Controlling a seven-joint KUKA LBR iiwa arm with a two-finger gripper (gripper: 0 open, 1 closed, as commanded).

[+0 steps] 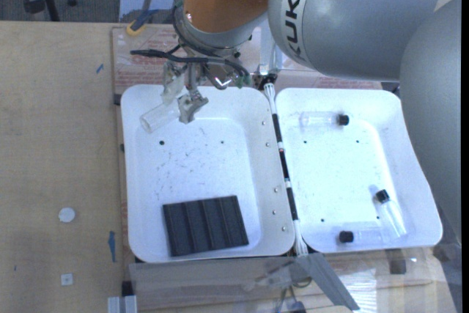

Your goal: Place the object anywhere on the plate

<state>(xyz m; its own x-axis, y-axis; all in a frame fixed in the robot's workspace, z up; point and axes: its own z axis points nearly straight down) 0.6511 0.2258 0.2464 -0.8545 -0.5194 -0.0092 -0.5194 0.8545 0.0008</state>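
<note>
A dark grey ribbed plate [204, 224] lies flat in the near part of the left bin [139, 231]. A clear plastic tube [156, 116] sits tilted at that bin's far left corner. My gripper [183, 102] hangs over the same corner, and the tube's right end reaches in just under it. The wrist hides where they meet, so I cannot tell whether they touch. The plate is well apart from both, toward the bin's front.
The right bin [418, 157] holds three clear vials with black caps: one at the back [322, 119], one at the right [389, 210], one at the front [362, 236]. The arm's large grey body covers the upper right. Bare bench lies to the left.
</note>
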